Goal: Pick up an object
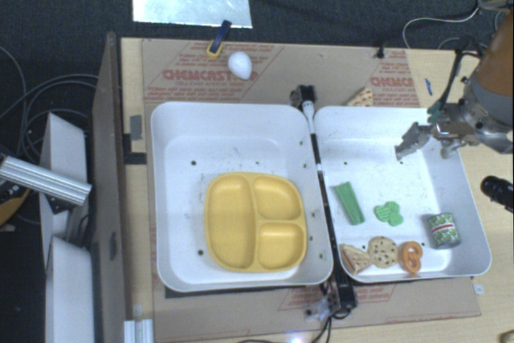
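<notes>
Dark carpet surrounded the bench, and brown cardboard [201,72] lay under the two white bins. From my seat I saw the gripper [411,142] hanging over the far part of the right bin [470,209], reaching in from the right; whether it was released or clenched I could not tell, as its tip was only a small grey shape against the white floor. Nothing showed in its grasp. Behind it the grey arm [490,100] ran off toward the right edge, with the orange band just showing at the top right corner, and the wrist was tilted down and to the left.

Working outward from the gripper, the nearest object was a green strip [348,202], lying below and to its left, close to the divider between the bins. Beside that sat a small green leafy piece [389,214]. Along the near wall of the same bin I counted a tan wedge [356,257], a round cookie [382,251], an orange pretzel [410,256] and a small green can [442,230] nearer the right wall. All of these lay well apart from the gripper, with bare bin floor between.

The left bin [181,140] held a yellow divided plate [256,221]. Beyond the bins, a white egg-shaped thing [239,64] rested on the cardboard, and cables trailed at the left.
</notes>
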Controlling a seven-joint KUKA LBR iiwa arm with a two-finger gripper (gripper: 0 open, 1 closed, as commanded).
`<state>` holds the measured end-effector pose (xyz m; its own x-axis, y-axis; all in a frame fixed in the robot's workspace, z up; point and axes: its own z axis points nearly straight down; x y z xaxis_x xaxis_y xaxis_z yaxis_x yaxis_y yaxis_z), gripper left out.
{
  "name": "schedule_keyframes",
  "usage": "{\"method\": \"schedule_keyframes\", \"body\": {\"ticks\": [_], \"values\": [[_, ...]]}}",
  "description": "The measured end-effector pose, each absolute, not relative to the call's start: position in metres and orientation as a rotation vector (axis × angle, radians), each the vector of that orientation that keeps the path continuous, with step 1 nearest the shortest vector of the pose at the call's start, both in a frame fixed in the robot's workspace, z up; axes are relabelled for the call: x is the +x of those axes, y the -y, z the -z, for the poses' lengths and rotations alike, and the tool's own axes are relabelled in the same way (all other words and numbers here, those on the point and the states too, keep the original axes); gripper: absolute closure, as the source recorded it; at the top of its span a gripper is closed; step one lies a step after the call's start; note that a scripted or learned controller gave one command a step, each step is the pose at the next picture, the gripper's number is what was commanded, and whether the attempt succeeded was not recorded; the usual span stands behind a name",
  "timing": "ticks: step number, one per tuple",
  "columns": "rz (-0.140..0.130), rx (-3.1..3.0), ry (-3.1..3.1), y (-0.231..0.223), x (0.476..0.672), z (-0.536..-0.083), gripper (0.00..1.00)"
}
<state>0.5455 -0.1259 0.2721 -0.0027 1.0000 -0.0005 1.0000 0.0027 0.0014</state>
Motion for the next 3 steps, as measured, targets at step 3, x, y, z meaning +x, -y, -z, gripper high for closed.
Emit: {"method": "schedule_keyframes", "body": {"ticks": [3], "values": [[-0.004, 2.218, -2.219, 0.088, 0.531, -0.085, 0.00]]}}
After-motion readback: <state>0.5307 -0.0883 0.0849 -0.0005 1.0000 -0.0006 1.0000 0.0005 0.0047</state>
